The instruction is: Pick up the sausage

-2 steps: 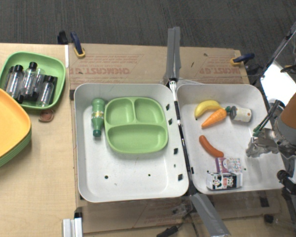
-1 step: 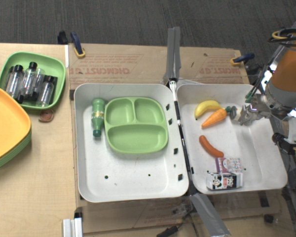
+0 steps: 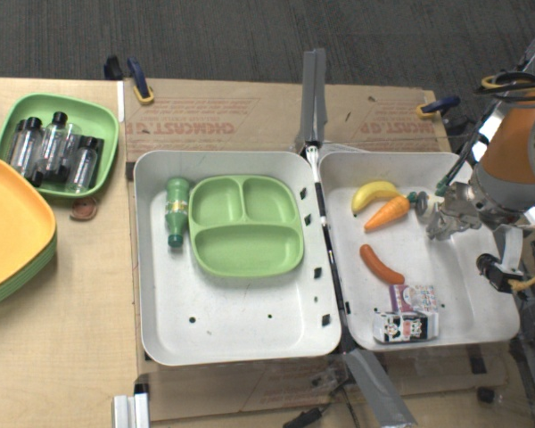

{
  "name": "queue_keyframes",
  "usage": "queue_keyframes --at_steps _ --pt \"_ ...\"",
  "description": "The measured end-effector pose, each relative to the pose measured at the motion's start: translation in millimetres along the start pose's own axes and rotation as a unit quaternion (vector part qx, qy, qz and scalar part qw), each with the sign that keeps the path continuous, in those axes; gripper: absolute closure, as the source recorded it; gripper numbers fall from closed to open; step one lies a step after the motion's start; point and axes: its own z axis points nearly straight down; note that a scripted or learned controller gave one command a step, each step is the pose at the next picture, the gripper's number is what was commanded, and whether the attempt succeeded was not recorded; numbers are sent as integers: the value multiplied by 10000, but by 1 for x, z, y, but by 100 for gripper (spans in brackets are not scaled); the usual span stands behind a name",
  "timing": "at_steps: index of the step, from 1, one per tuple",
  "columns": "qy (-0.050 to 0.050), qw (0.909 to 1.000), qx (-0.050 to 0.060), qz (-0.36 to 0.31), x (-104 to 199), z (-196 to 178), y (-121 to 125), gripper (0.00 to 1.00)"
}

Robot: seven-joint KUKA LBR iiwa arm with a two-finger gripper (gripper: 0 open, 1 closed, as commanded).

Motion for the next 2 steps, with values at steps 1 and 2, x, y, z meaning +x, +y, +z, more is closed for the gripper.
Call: queue_keyframes --at_steps 1,2 --pt "-5 10000 -19 24 14 -104 78 100" --pt "-2 9839 -2 1789 11 -1 70 100"
